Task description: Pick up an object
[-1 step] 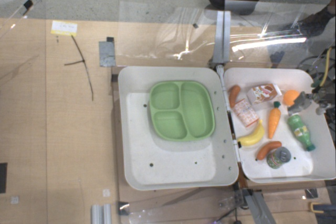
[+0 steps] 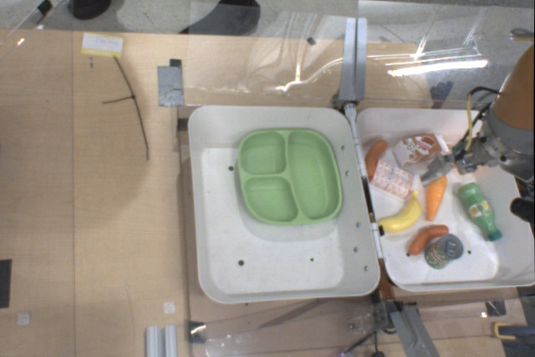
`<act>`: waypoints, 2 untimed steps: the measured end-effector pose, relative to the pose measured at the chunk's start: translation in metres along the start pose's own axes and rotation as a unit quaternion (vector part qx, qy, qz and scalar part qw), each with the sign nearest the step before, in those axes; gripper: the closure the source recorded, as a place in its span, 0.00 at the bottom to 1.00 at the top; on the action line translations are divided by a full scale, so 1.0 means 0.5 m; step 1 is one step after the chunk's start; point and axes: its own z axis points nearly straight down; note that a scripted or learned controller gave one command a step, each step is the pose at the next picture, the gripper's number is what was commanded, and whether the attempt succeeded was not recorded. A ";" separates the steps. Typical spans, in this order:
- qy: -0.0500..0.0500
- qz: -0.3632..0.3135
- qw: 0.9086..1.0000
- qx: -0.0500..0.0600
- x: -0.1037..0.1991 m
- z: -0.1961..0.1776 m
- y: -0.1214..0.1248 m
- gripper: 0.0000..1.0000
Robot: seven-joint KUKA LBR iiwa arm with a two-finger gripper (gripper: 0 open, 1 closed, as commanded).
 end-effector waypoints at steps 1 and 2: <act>-0.003 -0.057 0.998 -0.004 0.012 0.059 0.037 0.00; -0.005 -0.057 0.998 -0.008 0.009 0.035 0.040 1.00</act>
